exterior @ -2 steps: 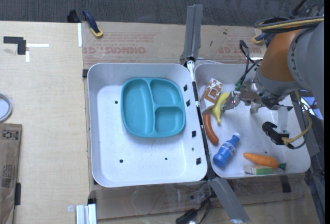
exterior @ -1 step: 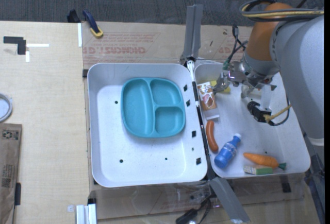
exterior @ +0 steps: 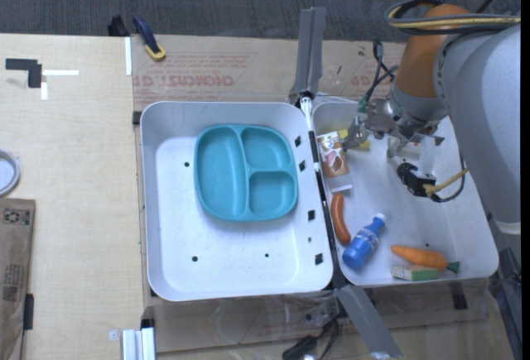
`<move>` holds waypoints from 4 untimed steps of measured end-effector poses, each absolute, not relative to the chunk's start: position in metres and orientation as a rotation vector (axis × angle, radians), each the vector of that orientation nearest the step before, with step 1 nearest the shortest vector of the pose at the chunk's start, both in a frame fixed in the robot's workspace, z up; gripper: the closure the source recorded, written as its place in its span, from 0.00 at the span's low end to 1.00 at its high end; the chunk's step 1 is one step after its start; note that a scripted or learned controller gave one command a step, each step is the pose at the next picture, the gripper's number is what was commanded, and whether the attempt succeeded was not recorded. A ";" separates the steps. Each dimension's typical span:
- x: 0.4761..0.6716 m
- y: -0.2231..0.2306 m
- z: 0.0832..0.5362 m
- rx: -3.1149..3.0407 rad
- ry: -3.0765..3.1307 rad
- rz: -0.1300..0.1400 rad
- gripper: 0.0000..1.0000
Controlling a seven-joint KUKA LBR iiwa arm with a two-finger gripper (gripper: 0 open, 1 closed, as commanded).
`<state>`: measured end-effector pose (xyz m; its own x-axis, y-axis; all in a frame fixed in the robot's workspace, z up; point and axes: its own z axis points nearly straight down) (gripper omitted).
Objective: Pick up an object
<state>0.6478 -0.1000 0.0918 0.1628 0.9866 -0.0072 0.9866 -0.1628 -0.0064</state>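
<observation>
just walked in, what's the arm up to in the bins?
The arm is reaching into the right bin, with the gripper low at its far left corner, right by a small snack packet. Nothing visibly held yet. A hot dog, blue bottle and carrot lie nearer the front of that bin. The left bin holds a teal divided plate.
</observation>
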 end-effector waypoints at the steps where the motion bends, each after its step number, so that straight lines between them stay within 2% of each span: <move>1: 0.649 -0.099 0.101 -2.393 -2.038 0.012 1.00; 2: 0.649 -0.099 0.101 -2.393 -2.038 0.012 0.00; 3: 0.649 -0.099 0.110 -2.392 -2.043 0.015 1.00; 4: 0.649 -0.099 0.110 -2.391 -2.041 0.015 0.00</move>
